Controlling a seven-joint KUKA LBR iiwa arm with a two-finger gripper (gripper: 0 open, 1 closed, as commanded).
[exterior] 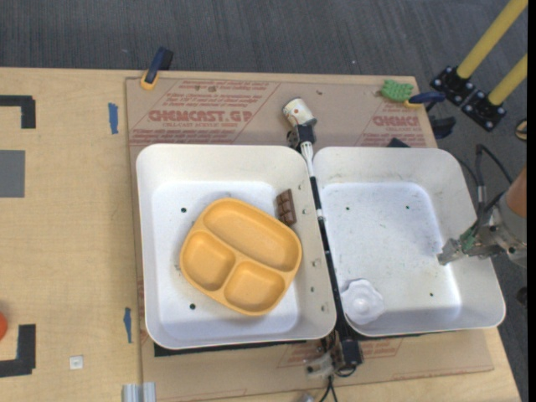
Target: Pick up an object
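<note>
A yellow divided plate [241,256] lies in the left bin [159,224], tilted toward the bin's middle. A small brown block [286,208] rests beside the plate's upper right corner, close to the wall between the bins. A clear, whitish round cup or lid [362,299] sits in the near left corner of the right bin [394,224]. My gripper [456,249] hangs low over the right bin's right side, near its wall, with nothing visibly in it. The cup is well to its left.
Both bins sit on a brown cardboard sheet [209,111] on the wooden bench. A white and black fixture [297,115] stands behind the bins' dividing wall. Clamps [156,67] hold the sheet at the back, and yellow poles [494,32] stand at the back right.
</note>
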